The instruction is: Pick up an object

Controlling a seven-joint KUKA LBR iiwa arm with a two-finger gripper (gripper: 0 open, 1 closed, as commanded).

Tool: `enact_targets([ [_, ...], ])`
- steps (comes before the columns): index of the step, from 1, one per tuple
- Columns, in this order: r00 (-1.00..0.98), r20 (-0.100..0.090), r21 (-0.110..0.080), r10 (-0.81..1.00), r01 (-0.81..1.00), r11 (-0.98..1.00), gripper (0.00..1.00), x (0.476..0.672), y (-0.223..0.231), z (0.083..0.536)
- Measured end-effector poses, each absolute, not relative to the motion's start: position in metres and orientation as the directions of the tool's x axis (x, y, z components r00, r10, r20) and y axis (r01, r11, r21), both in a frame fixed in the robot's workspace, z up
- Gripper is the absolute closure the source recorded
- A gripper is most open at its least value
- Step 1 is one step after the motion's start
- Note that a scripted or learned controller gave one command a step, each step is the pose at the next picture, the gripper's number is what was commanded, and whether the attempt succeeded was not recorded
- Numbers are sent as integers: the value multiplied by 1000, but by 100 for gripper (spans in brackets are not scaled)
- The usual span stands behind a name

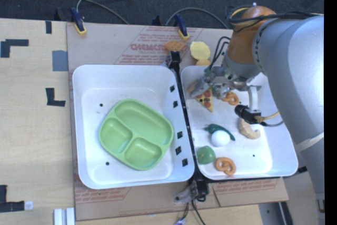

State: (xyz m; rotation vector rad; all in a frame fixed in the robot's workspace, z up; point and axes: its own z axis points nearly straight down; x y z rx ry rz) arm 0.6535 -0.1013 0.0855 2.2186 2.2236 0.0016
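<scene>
- The pincer [210, 81] hangs low over the upper left part of the right bin [274, 158]; whether it is open or shut cannot be told, and nothing can be seen in its grasp.
- A pizza slice [206, 100] lies just below the pincer, near the bin's left wall.
- A small pretzel [230, 97] lies just right of the slice, partly under the wrist.
- A tan bread piece [248, 130] rests toward the bin's right side, beside a black cable end.
- A white egg [220, 138] sits near the middle of the bin, with a dark green leaf [218, 128] touching its top.
- A green ball [205, 155] lies at the bin's lower left, close to the egg.
- A second pretzel [225, 165] lies near the front wall, just right of the green ball.
- A yellow piece [200, 51] and an orange waffle [175, 46] lie outside the bin, on the cardboard [137, 47] behind it.
- The left bin [84, 113] holds a light green divided plate [136, 133] with three compartments, lying flat and turned at a slant.
- Both bins stand side by side on the cardboard, joined by black clips along the shared wall.
- Blue clamps [78, 20] pin the cardboard to the table [26, 129].
- The grey arm [295, 66] with its orange band [247, 39] comes in from the right.
</scene>
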Motion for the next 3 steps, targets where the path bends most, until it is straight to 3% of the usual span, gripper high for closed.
enact_targets([
  [1,-1,-2,2,1000,1000,1,0,642,-96,86],
  [2,-2,0,1,1000,1000,2,0,664,-103,85],
  [3,-4,1,3,1000,1000,4,100,665,-102,98],
])
